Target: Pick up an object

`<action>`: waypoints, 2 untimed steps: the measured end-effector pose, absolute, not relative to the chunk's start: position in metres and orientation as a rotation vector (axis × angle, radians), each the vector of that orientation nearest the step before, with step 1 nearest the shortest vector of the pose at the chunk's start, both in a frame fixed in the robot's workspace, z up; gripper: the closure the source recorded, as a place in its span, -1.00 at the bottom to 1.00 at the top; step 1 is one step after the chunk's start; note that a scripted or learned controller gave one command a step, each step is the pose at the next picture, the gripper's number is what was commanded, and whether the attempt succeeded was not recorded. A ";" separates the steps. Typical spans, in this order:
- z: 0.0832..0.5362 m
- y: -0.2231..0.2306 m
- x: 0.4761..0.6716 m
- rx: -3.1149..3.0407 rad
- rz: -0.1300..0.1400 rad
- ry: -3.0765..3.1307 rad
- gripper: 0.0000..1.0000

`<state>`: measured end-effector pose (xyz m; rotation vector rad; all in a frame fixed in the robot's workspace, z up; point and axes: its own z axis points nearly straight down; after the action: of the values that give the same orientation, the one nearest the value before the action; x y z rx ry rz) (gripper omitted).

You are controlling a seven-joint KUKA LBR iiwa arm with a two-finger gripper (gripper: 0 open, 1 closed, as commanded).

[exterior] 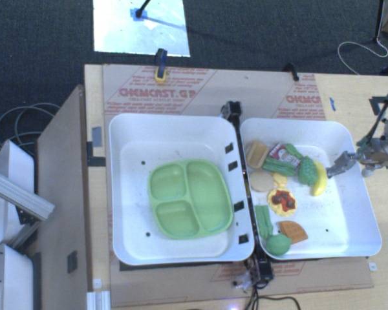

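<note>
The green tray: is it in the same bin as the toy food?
No, the green tray lies alone in the left bin, while the toy food lies in the right bin.

A green divided tray (189, 199) lies in the left white bin (132, 173)

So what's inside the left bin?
The left bin holds one light green divided tray; its three compartments look bare. Whatever bin floor lies beneath the tray is covered.
</note>
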<state>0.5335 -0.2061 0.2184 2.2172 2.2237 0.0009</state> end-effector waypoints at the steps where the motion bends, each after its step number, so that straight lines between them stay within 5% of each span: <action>1: 0.130 -0.205 0.534 2.224 -0.004 2.227 -1.00; 2: 0.154 -0.207 0.496 2.221 0.000 2.221 -1.00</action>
<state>0.4957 -0.2071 0.1535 2.2214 2.2209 -0.0002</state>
